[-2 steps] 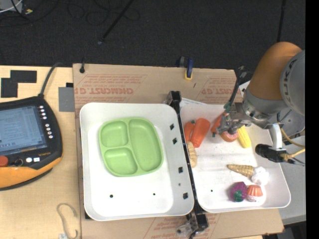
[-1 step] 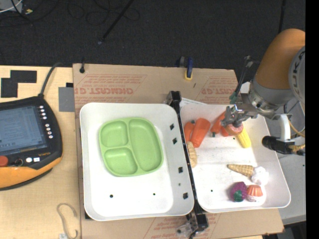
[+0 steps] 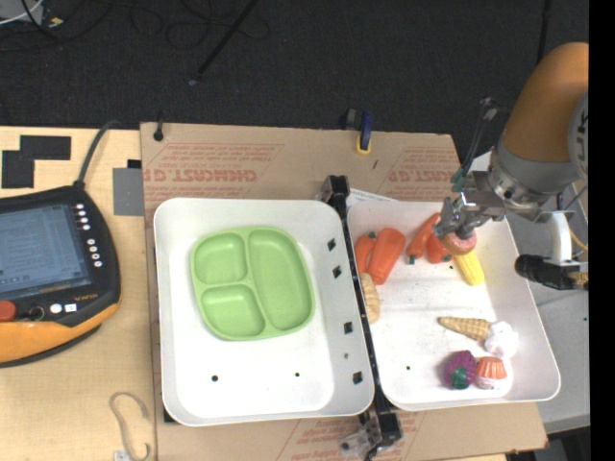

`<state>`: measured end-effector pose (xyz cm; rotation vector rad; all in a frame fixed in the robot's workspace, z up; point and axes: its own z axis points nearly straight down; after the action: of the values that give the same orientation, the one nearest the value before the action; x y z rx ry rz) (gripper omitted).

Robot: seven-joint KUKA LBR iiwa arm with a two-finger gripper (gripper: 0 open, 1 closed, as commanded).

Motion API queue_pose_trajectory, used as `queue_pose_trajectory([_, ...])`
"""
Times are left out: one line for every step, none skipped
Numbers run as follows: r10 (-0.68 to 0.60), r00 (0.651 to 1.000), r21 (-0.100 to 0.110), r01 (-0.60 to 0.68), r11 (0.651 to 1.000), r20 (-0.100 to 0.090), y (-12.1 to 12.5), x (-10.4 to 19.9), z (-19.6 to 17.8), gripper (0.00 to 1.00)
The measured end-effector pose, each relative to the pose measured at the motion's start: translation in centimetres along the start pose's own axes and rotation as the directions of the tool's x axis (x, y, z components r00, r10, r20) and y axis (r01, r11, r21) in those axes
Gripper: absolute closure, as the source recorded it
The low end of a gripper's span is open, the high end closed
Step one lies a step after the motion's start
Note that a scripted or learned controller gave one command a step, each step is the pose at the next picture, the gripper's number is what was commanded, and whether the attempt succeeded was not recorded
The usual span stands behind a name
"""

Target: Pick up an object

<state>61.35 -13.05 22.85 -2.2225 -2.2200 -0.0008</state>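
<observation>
My gripper (image 3: 459,227) hangs low over the far right part of the right bin (image 3: 423,301). Directly under it sit a red-orange toy (image 3: 425,238) and a yellow corn-like piece (image 3: 470,267) with a pink top. I cannot make out whether anything is between its tips. Further left in the same bin lie an orange carrot-shaped toy (image 3: 385,254) and a smaller orange piece (image 3: 364,251). A tan waffle piece (image 3: 370,301) rests against the bin's left wall.
An ice cream cone (image 3: 466,327) with a white scoop (image 3: 501,337), a purple toy (image 3: 459,367) and a small orange cupcake (image 3: 491,369) lie near the right bin's front. The left bin (image 3: 173,353) holds a green divided plate (image 3: 253,282). A teach pendant (image 3: 48,267) lies far left.
</observation>
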Motion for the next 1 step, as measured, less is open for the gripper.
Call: queue_pose_trajectory([-0.003,1.0,0.005,0.003,1.0,-0.002,-1.21,5.06,1.02,1.0])
